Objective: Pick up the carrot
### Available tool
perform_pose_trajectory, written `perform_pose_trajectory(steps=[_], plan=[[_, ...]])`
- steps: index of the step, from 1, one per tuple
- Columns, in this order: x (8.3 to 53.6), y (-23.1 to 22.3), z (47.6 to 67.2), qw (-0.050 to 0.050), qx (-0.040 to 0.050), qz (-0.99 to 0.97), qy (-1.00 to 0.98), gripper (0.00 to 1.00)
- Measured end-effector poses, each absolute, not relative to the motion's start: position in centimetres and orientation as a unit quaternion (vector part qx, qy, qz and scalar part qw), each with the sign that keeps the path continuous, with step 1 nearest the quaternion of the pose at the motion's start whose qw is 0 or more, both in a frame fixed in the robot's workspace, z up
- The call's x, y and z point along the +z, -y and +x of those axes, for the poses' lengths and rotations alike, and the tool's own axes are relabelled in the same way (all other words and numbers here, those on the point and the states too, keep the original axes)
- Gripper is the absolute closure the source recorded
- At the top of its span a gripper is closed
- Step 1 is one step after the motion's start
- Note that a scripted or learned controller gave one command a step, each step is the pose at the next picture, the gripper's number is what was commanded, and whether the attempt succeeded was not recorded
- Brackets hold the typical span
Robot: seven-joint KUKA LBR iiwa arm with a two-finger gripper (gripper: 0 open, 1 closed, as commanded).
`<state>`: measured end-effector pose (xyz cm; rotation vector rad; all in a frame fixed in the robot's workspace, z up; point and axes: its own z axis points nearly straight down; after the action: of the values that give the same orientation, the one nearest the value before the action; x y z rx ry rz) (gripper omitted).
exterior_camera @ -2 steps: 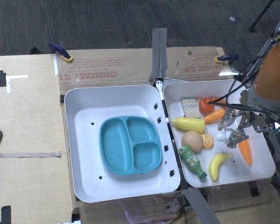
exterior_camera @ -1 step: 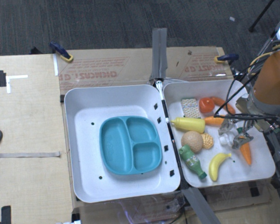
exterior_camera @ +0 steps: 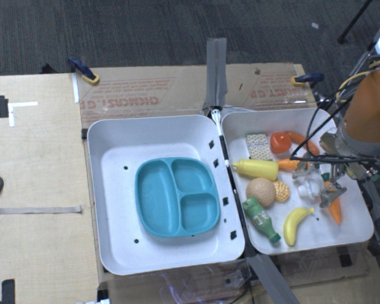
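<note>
Here the gripper hangs low over the right bin, near that bin's right wall, with the grey arm and its orange band rising behind it toward the right. Whether the claw is released or clenched I cannot tell — cables and metal parts clutter the spot.

Taking the gripper as the landmark: just below it and slightly to its right lies a small orange carrot, pointed end downward, its top touching or almost touching the tool tip; it seems to rest on the bin floor rather than in any grasp. To the gripper's left, past a clear crumpled wrapper, sit a corn cob and a tan round ball. Up and left of the gripper lie a yellow squeeze bottle, a red tomato-like piece and a patterned sponge. Down and left of the gripper are a banana and a green bottle.

Well to the gripper's left, in the left bin, rests a teal divided plate.
</note>
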<state>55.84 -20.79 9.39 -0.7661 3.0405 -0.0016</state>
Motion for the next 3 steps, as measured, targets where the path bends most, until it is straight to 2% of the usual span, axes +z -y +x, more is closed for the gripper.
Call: perform_pose_trajectory(steps=[1,2,3], plan=[[9.2,15.7,56.7,0.001,0.0006,-0.17,-0.985,0.0],[9.4,17.3,57.3,0.003,-0.0009,-0.212,-0.977,0.0],[9.4,22.0,57.7,0.003,0.0001,-0.179,-0.984,0.0]])
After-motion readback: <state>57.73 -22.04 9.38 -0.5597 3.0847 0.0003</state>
